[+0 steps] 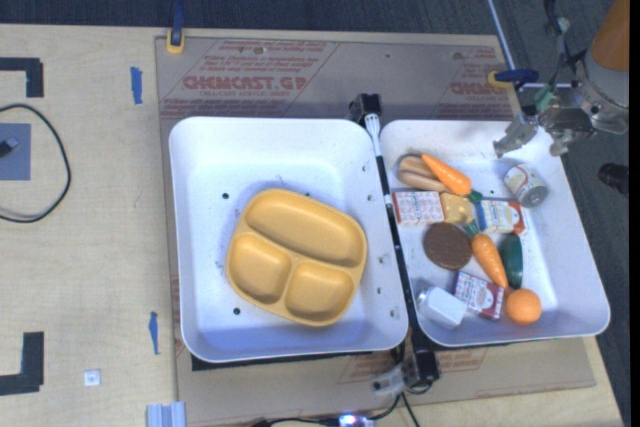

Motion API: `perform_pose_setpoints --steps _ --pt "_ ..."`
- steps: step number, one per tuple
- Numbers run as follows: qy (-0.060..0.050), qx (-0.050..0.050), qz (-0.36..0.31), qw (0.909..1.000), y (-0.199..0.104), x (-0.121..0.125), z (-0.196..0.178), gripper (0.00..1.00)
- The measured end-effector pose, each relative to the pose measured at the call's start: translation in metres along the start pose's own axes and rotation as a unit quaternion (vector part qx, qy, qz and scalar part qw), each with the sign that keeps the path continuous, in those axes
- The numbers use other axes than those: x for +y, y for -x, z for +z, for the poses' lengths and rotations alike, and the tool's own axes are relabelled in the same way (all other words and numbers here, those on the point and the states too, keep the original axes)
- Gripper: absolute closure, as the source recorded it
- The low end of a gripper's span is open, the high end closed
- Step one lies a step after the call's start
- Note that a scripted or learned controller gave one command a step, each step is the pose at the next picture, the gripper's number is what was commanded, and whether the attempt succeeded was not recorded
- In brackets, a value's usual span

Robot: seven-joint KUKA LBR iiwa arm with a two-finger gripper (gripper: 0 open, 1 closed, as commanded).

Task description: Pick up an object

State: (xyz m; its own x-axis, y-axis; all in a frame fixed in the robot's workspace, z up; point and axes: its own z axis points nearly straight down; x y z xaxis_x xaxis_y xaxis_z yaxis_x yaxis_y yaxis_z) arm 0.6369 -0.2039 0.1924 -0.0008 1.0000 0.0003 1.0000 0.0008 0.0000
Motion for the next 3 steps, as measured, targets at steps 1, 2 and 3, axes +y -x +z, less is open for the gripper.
perform_pose_setpoints --steps 1,2,3 --pt "0.002 -0.001 -0.001 1.0 -0.035 0.017 0.106 0.0" --pt "0.001 0.0 0.0 1.0 -0.094 -0.042 0.106 0.0" --pt "0.004 -0.001 0.001 1.0 -0.092 -0.04 0.095 1.0"
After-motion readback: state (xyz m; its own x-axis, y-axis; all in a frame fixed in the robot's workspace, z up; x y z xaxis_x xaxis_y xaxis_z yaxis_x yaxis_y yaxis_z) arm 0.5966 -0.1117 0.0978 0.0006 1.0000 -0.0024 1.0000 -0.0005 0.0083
